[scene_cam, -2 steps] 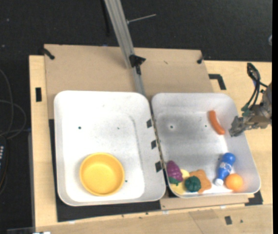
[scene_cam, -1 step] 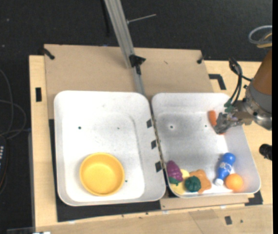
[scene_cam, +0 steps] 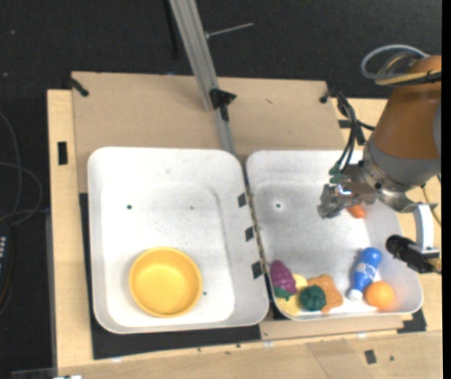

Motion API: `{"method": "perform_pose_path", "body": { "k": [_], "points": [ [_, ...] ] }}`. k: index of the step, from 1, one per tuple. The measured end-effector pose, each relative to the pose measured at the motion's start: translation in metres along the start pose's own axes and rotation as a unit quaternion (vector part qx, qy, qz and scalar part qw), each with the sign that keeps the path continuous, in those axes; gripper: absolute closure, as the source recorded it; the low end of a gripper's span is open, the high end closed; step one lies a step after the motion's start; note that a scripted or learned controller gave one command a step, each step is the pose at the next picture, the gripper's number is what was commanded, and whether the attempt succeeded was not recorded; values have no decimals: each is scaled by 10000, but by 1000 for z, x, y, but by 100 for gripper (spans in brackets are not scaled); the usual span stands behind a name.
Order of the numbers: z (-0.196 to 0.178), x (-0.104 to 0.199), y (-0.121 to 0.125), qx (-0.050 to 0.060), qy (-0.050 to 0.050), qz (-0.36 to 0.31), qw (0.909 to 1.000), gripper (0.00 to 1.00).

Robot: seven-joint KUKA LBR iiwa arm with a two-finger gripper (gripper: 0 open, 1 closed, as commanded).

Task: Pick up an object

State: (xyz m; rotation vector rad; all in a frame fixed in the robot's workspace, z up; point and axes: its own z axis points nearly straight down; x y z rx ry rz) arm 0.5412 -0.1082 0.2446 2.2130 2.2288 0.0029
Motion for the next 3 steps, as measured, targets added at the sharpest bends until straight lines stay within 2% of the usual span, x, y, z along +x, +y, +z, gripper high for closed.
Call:
{"method": "perform_pose_path", "body": {
  "k": [3],
  "points": [
    [24, 155, 17, 7, 1, -1, 10000, 100]
  ]
}}
